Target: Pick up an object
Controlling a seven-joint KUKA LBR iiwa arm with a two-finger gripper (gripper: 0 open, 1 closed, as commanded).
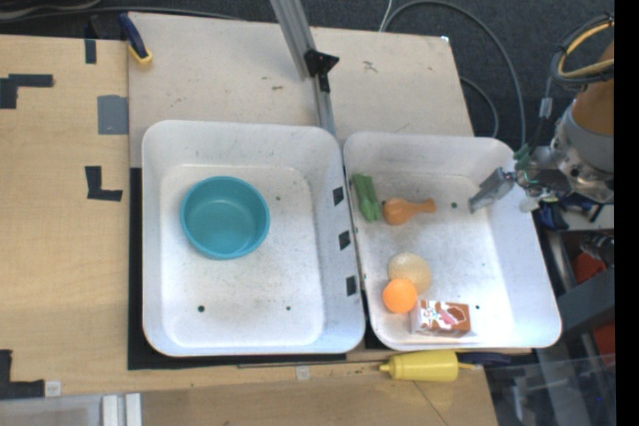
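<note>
Nearest the camera, a yellow bottle (423,366) lies on the bench just outside the front rim of the right bin (519,309), out of play for now. Inside that bin, at the front, a red and white packet (443,317) lies flat, with an orange ball (399,295) touching a pale round lump (409,268) just behind it. Further back a tan pear-shaped toy (405,210) sits beside a green piece (366,197) near the wall shared with the left bin (160,214), where a blue bowl (226,216) stands alone. The gripper (491,190) hangs over the right bin's far right side, near the rim, with nothing between its fingers (how wide they stand I cannot tell at this angle). Any of these would do, but the pear toy seems the best target: it lies apart from its neighbours. The arm would do well to centre over its fat end, come straight down and close across the narrow width, keeping clear of the bin wall
</note>
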